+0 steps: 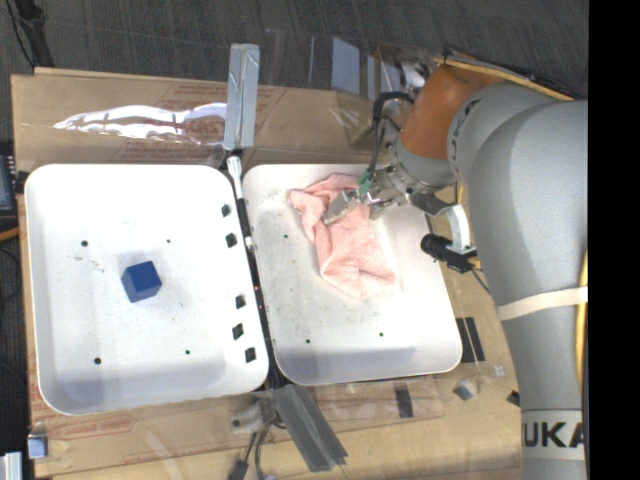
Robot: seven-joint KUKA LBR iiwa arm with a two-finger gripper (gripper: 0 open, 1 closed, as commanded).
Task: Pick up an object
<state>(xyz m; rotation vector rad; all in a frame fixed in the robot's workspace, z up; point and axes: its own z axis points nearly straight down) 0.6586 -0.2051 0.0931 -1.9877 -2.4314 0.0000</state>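
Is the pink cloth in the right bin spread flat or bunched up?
Bunched. The cloth lies crumpled in the right bin, with folds and ridges across it, its upper end gathered under the gripper.

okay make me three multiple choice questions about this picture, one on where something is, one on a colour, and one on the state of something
1. Where does the blue cube lie?
A. left bin
B. right bin
C. on the cardboard

2. What colour is the cloth?
A. green
B. pink
C. black

3. How does the cloth lie?
A. folded in a neat square
B. crumpled
C. rolled into a tube

Answers: 1 A, the cube rests alone on the floor of the left bin. 2 B, it is pale pink against the white right bin. 3 B, its folds are uneven, bunched under the claw.
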